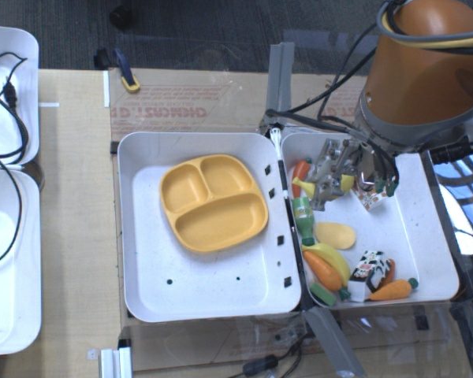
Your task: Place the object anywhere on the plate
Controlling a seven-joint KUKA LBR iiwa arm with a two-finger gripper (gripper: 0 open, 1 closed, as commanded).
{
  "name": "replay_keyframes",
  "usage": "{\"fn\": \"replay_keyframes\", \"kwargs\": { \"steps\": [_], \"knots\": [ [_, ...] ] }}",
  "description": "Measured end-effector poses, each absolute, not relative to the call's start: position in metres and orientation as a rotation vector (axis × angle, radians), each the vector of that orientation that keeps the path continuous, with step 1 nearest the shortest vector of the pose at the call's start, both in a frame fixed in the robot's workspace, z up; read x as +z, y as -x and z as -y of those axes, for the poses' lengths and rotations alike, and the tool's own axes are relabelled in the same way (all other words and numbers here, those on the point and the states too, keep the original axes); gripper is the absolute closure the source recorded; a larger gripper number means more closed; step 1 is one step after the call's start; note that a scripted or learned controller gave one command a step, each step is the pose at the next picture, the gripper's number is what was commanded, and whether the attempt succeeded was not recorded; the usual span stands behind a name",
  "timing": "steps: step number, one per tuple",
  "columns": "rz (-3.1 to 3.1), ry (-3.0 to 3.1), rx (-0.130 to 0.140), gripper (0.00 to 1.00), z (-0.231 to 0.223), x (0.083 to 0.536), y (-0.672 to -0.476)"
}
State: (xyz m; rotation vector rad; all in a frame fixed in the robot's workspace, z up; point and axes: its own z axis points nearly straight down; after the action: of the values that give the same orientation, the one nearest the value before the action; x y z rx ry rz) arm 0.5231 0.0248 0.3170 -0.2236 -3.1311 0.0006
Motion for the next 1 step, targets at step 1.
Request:
{"fn": "replay_keyframes", "kwargs": {
  "steps": [1],
  "knots": [
    [3.131, 0.213, 0.001, 1.00, -0.1009, 0.2850, -0.5671]
  ]
}}
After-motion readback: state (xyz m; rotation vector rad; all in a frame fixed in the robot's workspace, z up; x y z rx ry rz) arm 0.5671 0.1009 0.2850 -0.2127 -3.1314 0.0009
